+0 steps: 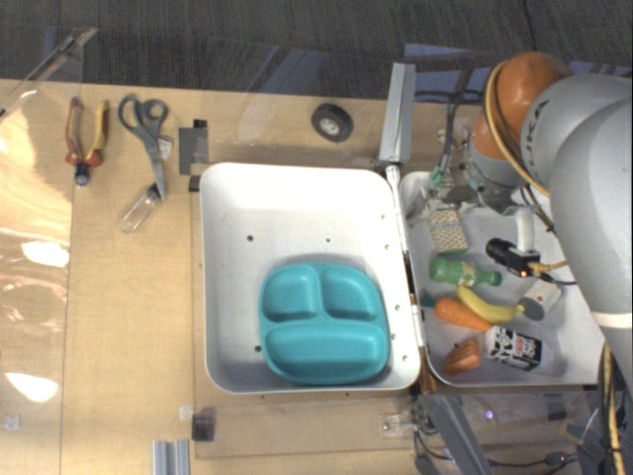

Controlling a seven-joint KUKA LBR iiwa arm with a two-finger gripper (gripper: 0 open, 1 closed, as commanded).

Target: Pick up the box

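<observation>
My arm [584, 166] reaches in from the upper right of the frame, and my gripper [447, 188] hangs over the top left corner of the right bin [574, 364]. Just below it lies a patterned box [448, 230]. Lower in that bin sit a green bottle [463, 270], a banana [487, 308], a carrot [462, 314] and a black-and-white carton [514, 347]. The left bin [297, 206] holds a teal divided tray [322, 323]. Scissors [148, 132] and pliers [85, 137] lie on the table [99, 315] at upper left.

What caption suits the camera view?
KUKA arm reaches over the right bin toward the box; teal tray sits in the left bin.
</observation>
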